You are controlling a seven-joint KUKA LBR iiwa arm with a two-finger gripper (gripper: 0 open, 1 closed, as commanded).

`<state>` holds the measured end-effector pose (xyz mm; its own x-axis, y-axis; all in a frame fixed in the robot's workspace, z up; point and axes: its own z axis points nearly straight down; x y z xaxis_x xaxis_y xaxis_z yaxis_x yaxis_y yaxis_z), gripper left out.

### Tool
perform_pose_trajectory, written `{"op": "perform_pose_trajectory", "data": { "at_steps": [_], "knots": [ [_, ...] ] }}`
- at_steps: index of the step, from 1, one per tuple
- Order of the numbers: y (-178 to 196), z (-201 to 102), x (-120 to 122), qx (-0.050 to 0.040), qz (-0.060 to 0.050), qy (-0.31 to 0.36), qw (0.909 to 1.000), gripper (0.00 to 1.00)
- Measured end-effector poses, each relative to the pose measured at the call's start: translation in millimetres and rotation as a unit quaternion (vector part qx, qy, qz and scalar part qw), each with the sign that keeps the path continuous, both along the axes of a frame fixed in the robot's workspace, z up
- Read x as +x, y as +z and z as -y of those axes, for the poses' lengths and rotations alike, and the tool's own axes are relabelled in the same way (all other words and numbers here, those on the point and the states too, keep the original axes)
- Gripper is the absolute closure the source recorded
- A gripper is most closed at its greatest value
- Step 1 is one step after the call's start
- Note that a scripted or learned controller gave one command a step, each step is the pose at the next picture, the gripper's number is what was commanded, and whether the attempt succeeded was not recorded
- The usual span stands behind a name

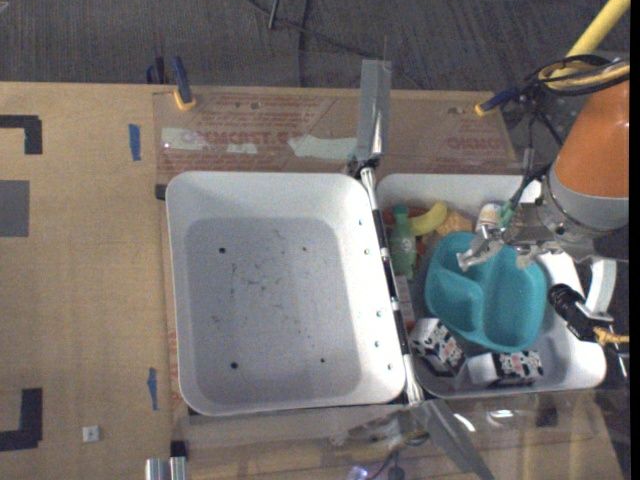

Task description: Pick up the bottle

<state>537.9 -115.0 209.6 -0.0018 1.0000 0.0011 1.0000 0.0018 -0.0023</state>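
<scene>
End effector (497, 240) above teal bowl (487, 298), bottle (402, 240) nearby

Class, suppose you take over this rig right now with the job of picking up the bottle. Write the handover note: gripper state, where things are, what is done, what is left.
Gripper: over the right bin, above the teal bowl; nothing seen between its fingers, open or shut unclear.
Bottle: green, lying against the right bin's left wall, beside a yellow item.
Also in the bin: two black-and-white cartons near the front.
Left bin: nothing from the job in it.
Done: bottle not lifted.
Left: move to the bottle, grasp, lift.
</scene>
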Motion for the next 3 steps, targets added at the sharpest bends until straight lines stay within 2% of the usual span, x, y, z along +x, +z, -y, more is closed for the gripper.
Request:
{"op": "perform_pose_trajectory", "data": {
  "at_steps": [1,2,3],
  "knots": [
    [-107,22,-1,-0.0017,0.009,-0.061,0.9981,0.00],
    [-117,32,56,-0.0007,-0.016,-0.005,0.9999,0.00],
    [-107,34,53,0.0000,-0.022,-0.007,0.9997,1.00]
  ]
}}
